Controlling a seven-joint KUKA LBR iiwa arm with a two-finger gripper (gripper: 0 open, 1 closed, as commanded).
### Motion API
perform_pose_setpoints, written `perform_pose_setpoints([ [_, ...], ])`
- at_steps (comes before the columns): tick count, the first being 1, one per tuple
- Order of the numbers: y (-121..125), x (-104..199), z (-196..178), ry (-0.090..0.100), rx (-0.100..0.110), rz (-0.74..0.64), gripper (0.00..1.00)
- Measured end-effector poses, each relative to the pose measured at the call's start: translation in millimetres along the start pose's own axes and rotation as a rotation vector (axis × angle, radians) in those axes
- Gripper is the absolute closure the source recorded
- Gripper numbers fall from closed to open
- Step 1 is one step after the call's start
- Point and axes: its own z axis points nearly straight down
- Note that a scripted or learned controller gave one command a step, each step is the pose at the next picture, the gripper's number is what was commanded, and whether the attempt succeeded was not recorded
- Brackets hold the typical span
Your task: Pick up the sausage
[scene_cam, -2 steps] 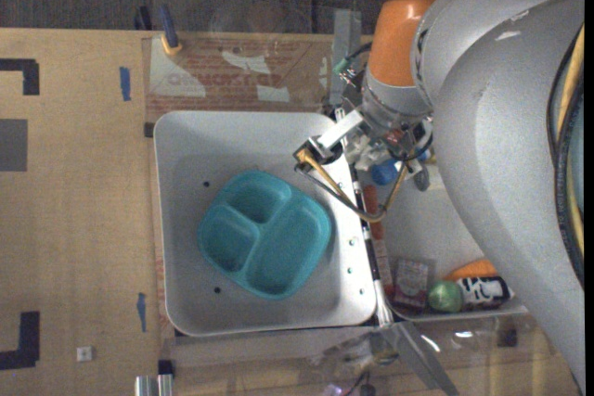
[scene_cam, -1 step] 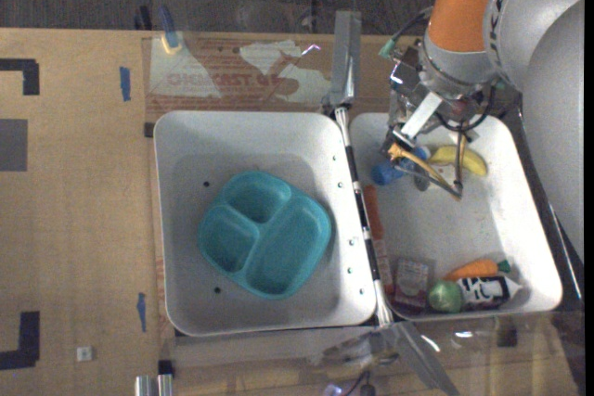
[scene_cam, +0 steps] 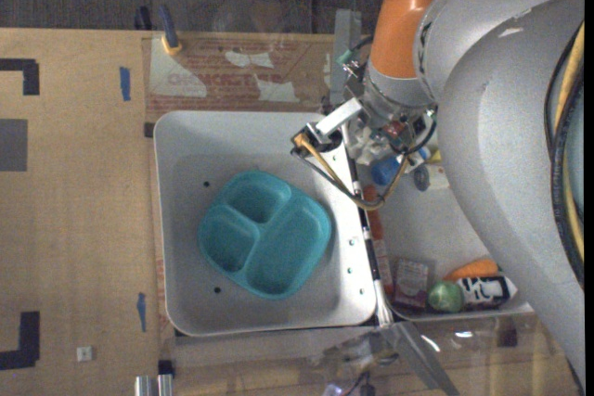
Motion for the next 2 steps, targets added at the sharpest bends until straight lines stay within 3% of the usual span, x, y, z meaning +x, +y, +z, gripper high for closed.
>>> perform_pose_setpoints([
  [1,-1.6,1.5,-10.1,0.0,0.0,-0.004,1.0],
  [2,-2.3,1.9,-9.9,-0.001,0.0,-0.005,0.0],
])
